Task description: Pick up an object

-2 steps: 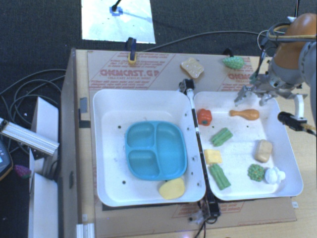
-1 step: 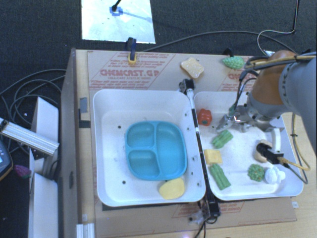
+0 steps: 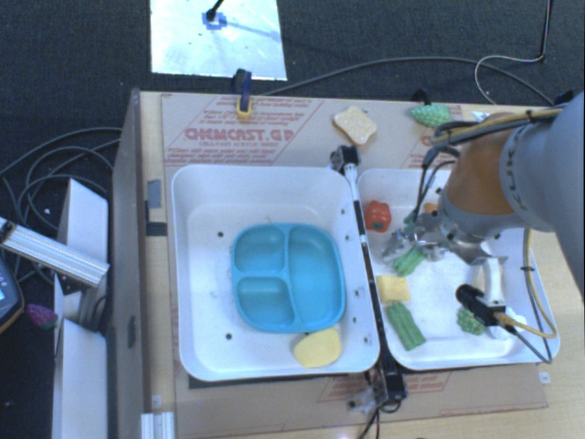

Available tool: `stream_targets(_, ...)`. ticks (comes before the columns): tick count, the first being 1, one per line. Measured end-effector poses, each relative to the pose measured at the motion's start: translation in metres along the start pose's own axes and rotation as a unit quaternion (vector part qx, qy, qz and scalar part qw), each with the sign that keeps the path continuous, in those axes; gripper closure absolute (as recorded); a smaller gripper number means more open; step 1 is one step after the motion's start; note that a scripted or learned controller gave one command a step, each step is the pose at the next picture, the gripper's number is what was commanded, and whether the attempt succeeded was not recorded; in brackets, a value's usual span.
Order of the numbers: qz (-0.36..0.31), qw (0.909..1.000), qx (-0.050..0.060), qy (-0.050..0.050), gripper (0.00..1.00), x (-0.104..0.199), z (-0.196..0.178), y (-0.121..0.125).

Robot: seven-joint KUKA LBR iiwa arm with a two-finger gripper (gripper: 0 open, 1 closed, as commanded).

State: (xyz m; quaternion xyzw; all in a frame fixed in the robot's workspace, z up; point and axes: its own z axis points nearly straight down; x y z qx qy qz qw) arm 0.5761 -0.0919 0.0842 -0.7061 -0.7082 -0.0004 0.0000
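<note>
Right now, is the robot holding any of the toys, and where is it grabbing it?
It cannot be told. The tool is down in the right bin, right over a green bean, but the arm hides whether anything is gripped.

Bench [image 3: 274,131] with two white bins [image 3: 196,245], bread slice [image 3: 355,124], green toy [image 3: 430,114].

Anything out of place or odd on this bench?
Yes: a tan bread-slice toy and a green knobbly toy lie on the brown cardboard behind the two white bins, outside both.
</note>
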Motion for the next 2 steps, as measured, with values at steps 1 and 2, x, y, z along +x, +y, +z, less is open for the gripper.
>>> stream_targets(1,-0.001,1.0000,-0.001,0.000,1.00,-0.001,-0.011,0.001)
stream_targets(2,0.000,1.0000,-0.001,0.000,1.00,0.066,-0.101,-0.037)
